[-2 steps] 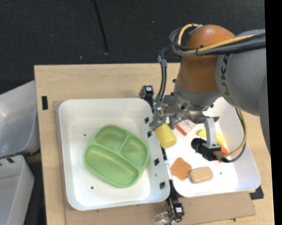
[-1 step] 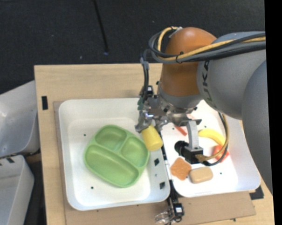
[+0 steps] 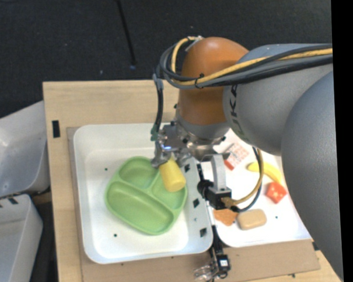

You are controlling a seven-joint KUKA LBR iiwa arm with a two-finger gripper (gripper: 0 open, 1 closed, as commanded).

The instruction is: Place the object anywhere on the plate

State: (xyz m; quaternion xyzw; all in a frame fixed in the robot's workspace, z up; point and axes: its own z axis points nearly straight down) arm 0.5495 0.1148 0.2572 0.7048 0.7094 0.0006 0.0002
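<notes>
— wooden counter (image 3: 62,189), two white bins?
— yes. green plate (image 3: 132,206) in the left bin (image 3: 93,229); the hand (image 3: 165,158) pinches a yellow object (image 3: 173,177) above the plate's right edge.

Dark floor (image 3: 72,37) behind light wood bench (image 3: 58,107).

I saw my grey arm (image 3: 291,91) reaching in from the right, orange band (image 3: 211,77) bulging above the wrist, black and yellow cables looped over it. Gripper (image 3: 165,158) pointed down below the wrist, mostly hidden.
</notes>
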